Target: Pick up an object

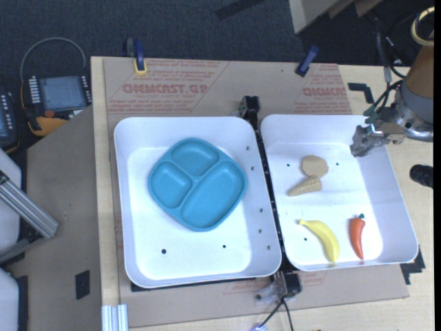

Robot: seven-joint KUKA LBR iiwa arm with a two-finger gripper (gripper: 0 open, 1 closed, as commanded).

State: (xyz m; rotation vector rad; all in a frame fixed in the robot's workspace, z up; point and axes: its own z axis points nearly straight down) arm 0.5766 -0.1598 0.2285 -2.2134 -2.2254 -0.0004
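Note:
The right bin (pixel 386 178) holds a tan round cookie (pixel 314 165), a tan cone-shaped piece (pixel 305 185) just below it, a yellow banana (pixel 322 237) and an orange-red carrot (pixel 357 236) near the front. My gripper (pixel 362 143) hangs over the bin's far right part, up and to the right of the cookie, with nothing seen between its fingers. The left bin (pixel 138 212) holds a blue divided plate (pixel 198 183).
Both bins rest on a cardboard-covered bench. A black clamp (pixel 249 106) sits between the bins at the back. A small screen device (pixel 60 92) lies off the bench at the far left. The arm's wrist (pixel 417 105) comes in from the right edge.

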